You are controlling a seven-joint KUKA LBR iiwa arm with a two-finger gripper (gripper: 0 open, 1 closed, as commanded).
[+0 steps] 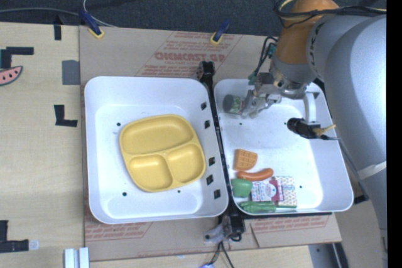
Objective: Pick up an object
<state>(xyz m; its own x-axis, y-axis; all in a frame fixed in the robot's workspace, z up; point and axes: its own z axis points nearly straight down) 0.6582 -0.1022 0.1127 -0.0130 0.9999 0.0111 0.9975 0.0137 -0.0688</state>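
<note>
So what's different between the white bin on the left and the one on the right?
The left bin holds one thing, a big yellow divided plate. The right bin holds several small things, among them a waffle piece and an orange sausage, bunched at its near edge. The gripper is over the right bin, not the left bin. Both bins are shallow, white and look alike in size.

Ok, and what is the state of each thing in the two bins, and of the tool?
yellow plate: flat, hollow side up, in the left bin.
tool: low in the right bin, beside the grey thing.
grey thing: seems to rest on the bin floor, not lifted.
waffle: flat, untouched.
sausage: lying beside the waffle.
packet: flat near the front wall.
green toys: lying by the packet.
</note>
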